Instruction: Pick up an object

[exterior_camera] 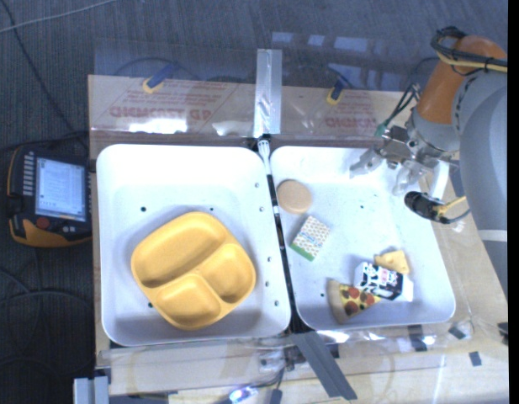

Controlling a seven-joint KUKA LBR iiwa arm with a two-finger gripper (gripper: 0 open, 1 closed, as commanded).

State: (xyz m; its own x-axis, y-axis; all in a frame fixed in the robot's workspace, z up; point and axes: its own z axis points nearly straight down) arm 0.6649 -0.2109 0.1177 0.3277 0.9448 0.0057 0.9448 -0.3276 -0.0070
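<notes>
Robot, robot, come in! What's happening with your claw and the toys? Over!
Gripper over right bin's far corner, nothing between its fingers. Round cookie, small box, pizza slice lying untouched. Path clear.

The right bin (pixel 427 251) held five small objects. A round tan disc (pixel 293 196) lay flat near the bin's upper left corner. A small green-and-white box (pixel 311 237) lay tilted just below it. A pizza slice (pixel 348 300) lay near the front wall. A black-and-white packet (pixel 380 282) lay beside the slice, and a yellow wedge (pixel 394 261) touched the packet's upper edge.
</notes>
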